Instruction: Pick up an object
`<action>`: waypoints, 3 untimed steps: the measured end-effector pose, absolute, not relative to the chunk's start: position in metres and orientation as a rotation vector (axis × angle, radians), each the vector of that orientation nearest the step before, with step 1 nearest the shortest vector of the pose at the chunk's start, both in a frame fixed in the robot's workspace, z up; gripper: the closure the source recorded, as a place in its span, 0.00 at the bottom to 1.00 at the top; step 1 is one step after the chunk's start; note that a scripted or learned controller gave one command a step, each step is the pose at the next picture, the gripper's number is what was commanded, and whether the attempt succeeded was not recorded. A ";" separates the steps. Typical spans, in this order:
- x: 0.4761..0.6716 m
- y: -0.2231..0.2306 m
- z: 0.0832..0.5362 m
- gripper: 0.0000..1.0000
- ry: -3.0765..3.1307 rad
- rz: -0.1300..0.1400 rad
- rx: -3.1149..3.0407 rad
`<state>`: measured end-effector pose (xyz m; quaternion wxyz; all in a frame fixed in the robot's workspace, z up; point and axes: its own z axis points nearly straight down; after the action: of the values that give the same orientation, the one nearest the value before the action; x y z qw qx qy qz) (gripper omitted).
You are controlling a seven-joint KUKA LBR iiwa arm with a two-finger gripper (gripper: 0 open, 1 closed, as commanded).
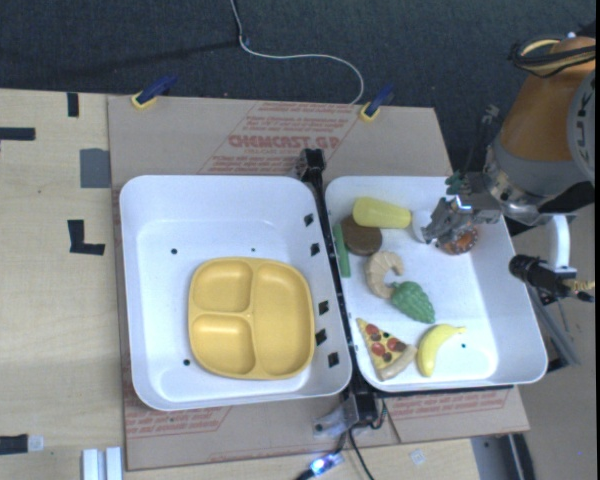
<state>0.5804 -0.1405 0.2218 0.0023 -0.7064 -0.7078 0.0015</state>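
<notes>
The worktop (pixel 40 268) is pale wood with a cardboard sheet (pixel 270 138) laid over it, and two shallow white bins sit side by side on that sheet. The left bin (pixel 145 218) carries a yellow divided plate (pixel 250 318) lying flat near its front half, slightly toward the inner wall. The right bin (pixel 515 353) holds a scatter of toy foods. The grey arm (pixel 540 118), with its orange section above the wrist, comes in over the right bin's far right corner.

The gripper (pixel 448 223) hangs low at the far right of the right bin, just beside or on a small reddish-orange object (pixel 462 240); whether the two touch, and how the gripper is set, I cannot tell.

In the same bin, a yellow corn-like piece (pixel 381 212) lies near the far edge, with a brown round piece (pixel 361 238) touching its near side. A green strip (pixel 340 250) runs along the inner wall. A pale shrimp-like piece (pixel 384 271) sits mid-bin, a green leafy piece (pixel 412 300) just beside it. A pizza slice (pixel 383 346) and a banana (pixel 436 348) lie by the front edge.
</notes>
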 end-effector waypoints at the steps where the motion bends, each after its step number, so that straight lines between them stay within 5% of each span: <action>1: 0.570 -0.083 0.228 1.00 -2.224 0.005 -2.209; 3: 0.553 -0.015 0.212 1.00 -2.219 0.012 -2.214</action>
<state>0.5528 -0.0148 0.2119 0.0034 -0.7064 -0.7078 0.0037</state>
